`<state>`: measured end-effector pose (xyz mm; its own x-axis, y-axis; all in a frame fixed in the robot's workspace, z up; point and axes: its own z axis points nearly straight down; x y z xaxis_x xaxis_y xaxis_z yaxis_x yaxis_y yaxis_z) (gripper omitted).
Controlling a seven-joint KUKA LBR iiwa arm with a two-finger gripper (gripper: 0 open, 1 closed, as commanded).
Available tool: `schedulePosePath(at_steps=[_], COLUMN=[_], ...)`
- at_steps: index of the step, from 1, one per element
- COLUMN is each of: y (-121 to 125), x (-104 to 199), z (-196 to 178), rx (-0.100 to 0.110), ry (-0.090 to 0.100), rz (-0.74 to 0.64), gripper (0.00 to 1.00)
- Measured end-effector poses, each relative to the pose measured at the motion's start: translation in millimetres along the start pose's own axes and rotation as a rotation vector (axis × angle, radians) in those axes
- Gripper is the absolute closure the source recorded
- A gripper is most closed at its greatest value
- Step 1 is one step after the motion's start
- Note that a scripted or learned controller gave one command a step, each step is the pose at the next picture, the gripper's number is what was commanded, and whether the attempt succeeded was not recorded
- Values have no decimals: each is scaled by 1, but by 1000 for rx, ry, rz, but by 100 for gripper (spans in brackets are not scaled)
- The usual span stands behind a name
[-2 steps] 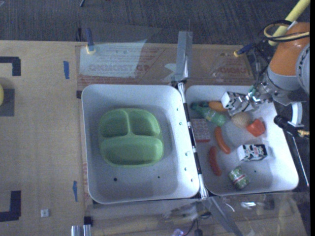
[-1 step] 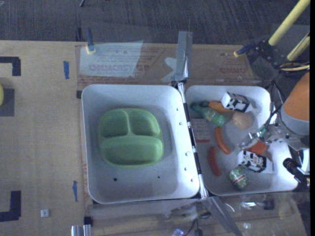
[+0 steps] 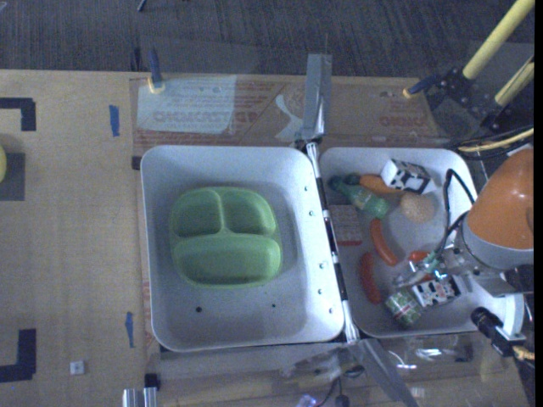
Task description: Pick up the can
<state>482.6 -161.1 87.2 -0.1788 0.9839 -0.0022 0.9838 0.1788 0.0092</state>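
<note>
The can [image 3: 404, 306] is lying tilted in the right bin [image 3: 356, 253], its label unreadable, long axis slanting toward the jaws [image 3: 431, 280] hovering just beside it, their state untellable.

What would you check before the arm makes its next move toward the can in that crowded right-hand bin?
1. Can in view, near the right bin's front edge: ok.
2. Gripper is over that bin, close to the can: ok.
3. Can between the fingers: cannot tell.
4. Space around the can: not ok; a patterned box touches it and a red sausage lies close.
5. Green tray in the left bin, out of the way: ok.
</note>
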Motion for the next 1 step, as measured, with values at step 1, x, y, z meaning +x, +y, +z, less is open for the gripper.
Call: schedulePosePath(at_steps=[1], y=[0], x=[-2], z=[-10], rx=[-3], ry=[-3], rz=[3], gripper=[100])
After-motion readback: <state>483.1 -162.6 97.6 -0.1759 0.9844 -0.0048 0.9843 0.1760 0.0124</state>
